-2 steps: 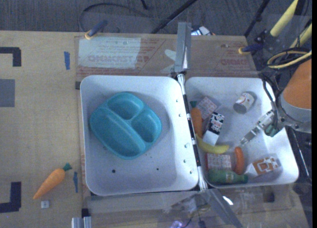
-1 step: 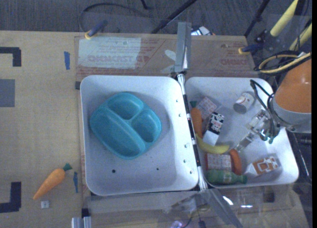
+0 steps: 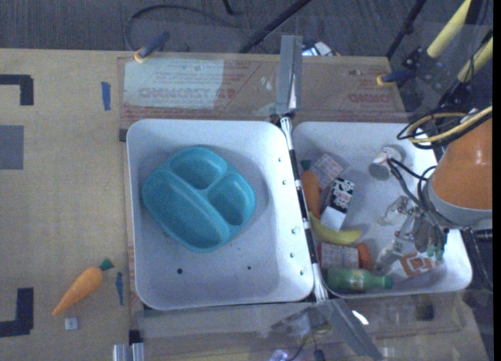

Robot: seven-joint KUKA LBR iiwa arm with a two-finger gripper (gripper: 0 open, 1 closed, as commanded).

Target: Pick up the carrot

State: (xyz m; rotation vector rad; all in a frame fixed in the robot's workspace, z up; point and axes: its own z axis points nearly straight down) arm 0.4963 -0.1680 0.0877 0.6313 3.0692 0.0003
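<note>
Dark carpeted floor up top with some tripod legs and cables, and below that a light wooden desk (image 3: 63, 195) with bits of blue and black tape on it. Two shallow white bins sit side by side on it, with flattened cardboard (image 3: 196, 89) under their far edge.

The left bin (image 3: 149, 273) has a teal divided plate (image 3: 199, 196) lying in it, a bit tilted, nothing else really.

The right bin (image 3: 462, 269) is the messy one: an orange carrot (image 3: 311, 193) lies along its left wall, right by the divider between the bins. Just beside it there's a small cow-print carton (image 3: 338, 197), a banana (image 3: 337, 233) below that, and a green bottle (image 3: 356, 279) lying on its side near the front edge. A few other small packages are in there too, too blurry to name.

Funny thing, there's a second carrot (image 3: 78, 289) out on the desk itself, left of the left bin, well apart from everything.

The arm (image 3: 468, 175) comes in from the right, orange band visible, and the end effector (image 3: 415, 238) is down in the right bin's right half, well away from the carrot by the divider. It's a tangle of metal and wires from this angle, so I can't tell if it's open or closed.
</note>
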